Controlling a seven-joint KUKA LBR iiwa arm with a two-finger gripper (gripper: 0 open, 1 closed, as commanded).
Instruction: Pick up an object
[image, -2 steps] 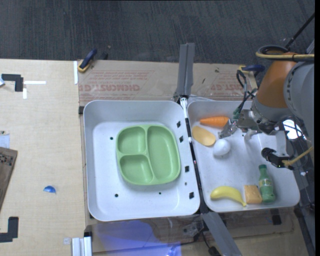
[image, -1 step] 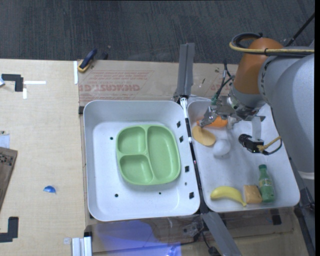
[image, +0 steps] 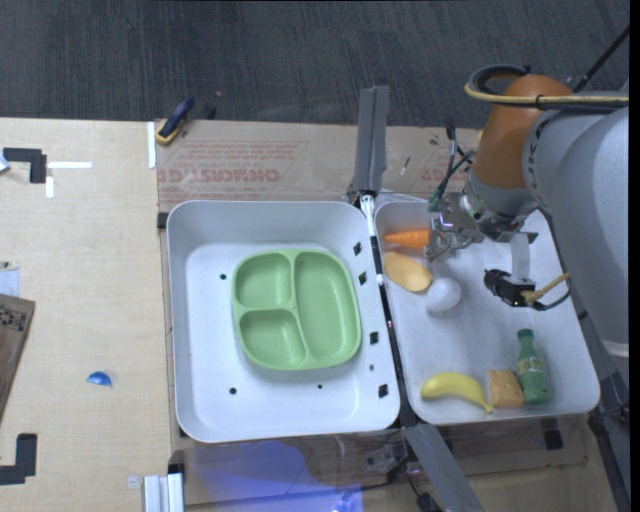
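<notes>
Reaching in from the right, the grey arm with its orange band has the gripper (image: 445, 238) low over the far corner of the right bin (image: 560, 300), just beside the carrot (image: 406, 239). How far apart the fingers stand I cannot tell; nothing is visibly held between them.

Objects in this bin: the carrot at the far-left corner, a yellow-orange fruit, perhaps a mango (image: 407, 271), touching or nearly touching it on the near side, a white egg-like ball (image: 443, 295) just beside that, and along the near edge a banana (image: 455, 388), a tan block like a bread piece (image: 505, 389) and a small green bottle (image: 532, 368). The left bin (image: 200, 300) carries a green 3-compartment plate (image: 297, 308).

My judgement: this is the approach step, with the carrot the likeliest target. Next, the fingers need to straddle the carrot across its narrow width, staying clear of the bin wall and the fruit, then shut and lift.
</notes>
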